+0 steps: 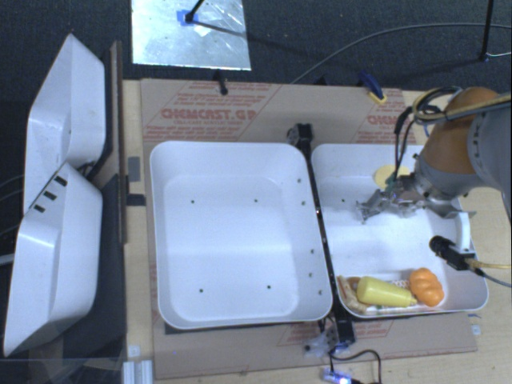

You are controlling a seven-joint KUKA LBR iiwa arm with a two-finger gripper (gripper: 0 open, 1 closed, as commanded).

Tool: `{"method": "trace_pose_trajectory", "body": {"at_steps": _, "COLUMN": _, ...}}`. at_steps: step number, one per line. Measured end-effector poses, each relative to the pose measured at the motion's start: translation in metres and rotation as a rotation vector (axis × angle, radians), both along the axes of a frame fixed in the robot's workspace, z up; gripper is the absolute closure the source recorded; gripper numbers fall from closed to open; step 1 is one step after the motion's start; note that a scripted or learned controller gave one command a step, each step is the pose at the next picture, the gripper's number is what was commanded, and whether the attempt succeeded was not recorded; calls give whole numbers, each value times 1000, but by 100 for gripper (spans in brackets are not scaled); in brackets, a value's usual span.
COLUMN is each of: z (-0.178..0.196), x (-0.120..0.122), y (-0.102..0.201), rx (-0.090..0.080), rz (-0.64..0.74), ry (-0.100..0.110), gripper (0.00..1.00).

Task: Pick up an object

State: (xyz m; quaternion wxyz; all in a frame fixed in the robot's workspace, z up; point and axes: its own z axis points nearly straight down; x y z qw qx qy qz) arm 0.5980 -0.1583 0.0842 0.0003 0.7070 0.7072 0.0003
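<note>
One yellow object (385, 292), one orange object (427, 286); pincer (374, 207) grip unclear.

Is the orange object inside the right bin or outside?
Inside. The orange object lies within the right bin, at its near wall.

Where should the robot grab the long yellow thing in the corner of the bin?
Across the middle of the yellow squash-like toy, coming straight down from above. It lies flat lengthwise along the right bin's near wall, with an orange toy beside its right end, so only its narrow width is free.
</note>
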Motion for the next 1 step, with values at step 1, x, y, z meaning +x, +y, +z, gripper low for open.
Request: {"method": "trace_pose_trajectory", "body": {"at_steps": 1, "z": 11, "x": 1, "y": 0, "rx": 0, "rz": -1, "ry": -2, "gripper": 100}}
